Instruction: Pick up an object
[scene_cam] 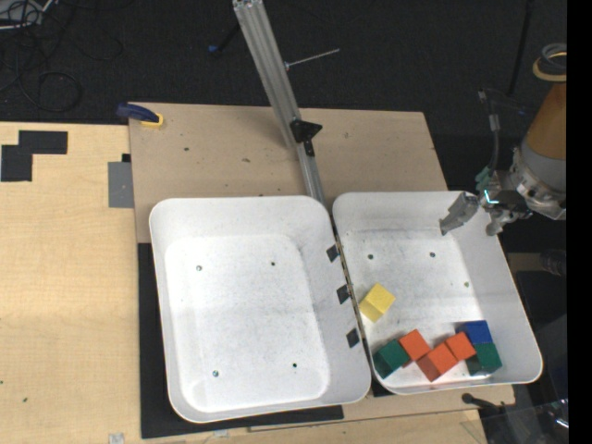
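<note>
Two white bins side by side on the worktop [231, 146]; left bin [185, 239] and right bin [518, 294]; the arm [546, 146] comes in from the right, orange band above the wrist, its hand [474, 213] over the right bin's upper right corner, near the rim; fingers look spread apart with nothing between them, though they are small and a bit blurred.

All blocks sit in the right bin's lower part, well apart from the hand; yellow block [376, 302] alone near the bin's left wall; lower down a cluster along the front wall: green block [391, 356], orange block [413, 344] touching it, red-orange block [436, 363], another orange block [460, 347], blue block [476, 332], dark green block [484, 359] at the right end.

A slanted metal rail [275, 81] runs from the top down to the gap between the bins.
</note>
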Controlling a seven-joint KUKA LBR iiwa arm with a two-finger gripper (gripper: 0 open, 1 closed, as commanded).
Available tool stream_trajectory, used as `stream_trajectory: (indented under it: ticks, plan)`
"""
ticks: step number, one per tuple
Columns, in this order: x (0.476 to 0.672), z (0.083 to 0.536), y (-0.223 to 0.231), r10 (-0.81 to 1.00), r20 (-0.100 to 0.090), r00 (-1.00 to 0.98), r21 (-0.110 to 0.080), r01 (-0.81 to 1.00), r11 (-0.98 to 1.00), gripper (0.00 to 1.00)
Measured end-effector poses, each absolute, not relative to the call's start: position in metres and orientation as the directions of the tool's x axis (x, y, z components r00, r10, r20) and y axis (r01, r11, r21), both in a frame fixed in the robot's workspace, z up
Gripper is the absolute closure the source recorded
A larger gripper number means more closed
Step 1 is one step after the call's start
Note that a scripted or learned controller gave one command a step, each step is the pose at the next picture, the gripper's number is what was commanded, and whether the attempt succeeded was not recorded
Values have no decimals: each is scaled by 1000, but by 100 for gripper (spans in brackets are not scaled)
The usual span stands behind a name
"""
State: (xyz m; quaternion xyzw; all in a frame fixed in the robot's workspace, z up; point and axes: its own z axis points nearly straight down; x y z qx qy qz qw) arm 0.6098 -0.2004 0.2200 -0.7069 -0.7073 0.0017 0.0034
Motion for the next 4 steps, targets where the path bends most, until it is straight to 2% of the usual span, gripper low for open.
stream_trajectory:
  ticks: [1,2,3,4]
  plan:
    - [611,222,-200,1000,0,-3,-3,1000,3,0]
    - [611,179,-200,1000,1,0,-7,1000,0,0]
    - [614,116,-194,1000,2,-5,-8,1000,5,0]
    - [614,90,-193,1000,1,-3,-4,1000,3,0]
